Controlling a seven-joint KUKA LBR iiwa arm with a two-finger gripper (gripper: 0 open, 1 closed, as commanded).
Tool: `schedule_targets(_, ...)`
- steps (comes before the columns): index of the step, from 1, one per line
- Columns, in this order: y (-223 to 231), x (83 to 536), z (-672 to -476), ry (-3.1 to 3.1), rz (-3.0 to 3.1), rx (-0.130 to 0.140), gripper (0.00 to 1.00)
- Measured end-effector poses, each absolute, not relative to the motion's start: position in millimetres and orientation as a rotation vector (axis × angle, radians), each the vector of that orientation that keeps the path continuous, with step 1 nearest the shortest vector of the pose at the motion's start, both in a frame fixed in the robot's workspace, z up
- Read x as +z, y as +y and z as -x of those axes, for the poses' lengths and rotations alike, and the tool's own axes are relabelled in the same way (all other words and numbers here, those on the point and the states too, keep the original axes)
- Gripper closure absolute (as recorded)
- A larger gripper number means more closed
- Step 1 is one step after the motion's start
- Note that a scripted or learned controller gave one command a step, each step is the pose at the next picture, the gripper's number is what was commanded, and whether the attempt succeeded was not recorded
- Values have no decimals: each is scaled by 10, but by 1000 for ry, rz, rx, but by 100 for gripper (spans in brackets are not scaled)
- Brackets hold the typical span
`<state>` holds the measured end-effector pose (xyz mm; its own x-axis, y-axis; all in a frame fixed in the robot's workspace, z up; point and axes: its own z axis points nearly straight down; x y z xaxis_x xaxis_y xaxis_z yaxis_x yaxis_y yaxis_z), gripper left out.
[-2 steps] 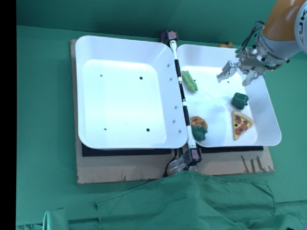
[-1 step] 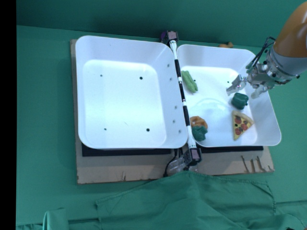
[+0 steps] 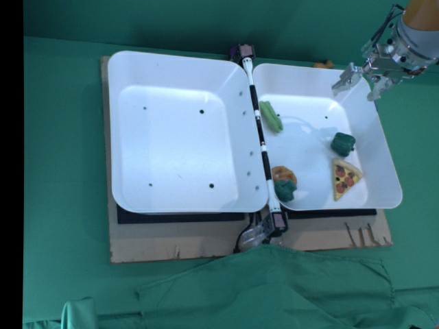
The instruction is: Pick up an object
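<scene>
The right bin (image 3: 384, 157) holds several toy foods. A light green pod (image 3: 271, 115) lies at its upper left. A dark green pepper (image 3: 343, 143) sits toward the right wall, with a pizza slice (image 3: 344, 177) just below it. Near the bin's lower left, a dark green piece (image 3: 285, 190) leans on an orange-brown piece (image 3: 282, 174). My gripper (image 3: 358, 82) hangs above the bin's upper right corner, open, nothing between its fingers. It stands well above and right of the pepper.
The left bin (image 3: 130, 74) lies beside the right one, with a black-and-white rod (image 3: 256, 125) along the seam between them. Both bins rest on a cardboard sheet (image 3: 171, 251). Green cloth (image 3: 274, 286) bunches at the front edge.
</scene>
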<state>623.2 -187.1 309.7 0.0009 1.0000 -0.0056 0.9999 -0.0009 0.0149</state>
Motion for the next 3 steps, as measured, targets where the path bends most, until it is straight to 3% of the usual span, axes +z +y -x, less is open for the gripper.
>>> schedule_targets(1, -1407, 3435, -6563, 2218, -2211, 10, 0)
schedule_targets(2, -1683, 3841, -6950, 2209, -2215, 8, 0)
schedule_targets(3, -1578, 2866, -7000, 2220, -2225, -5, 0)
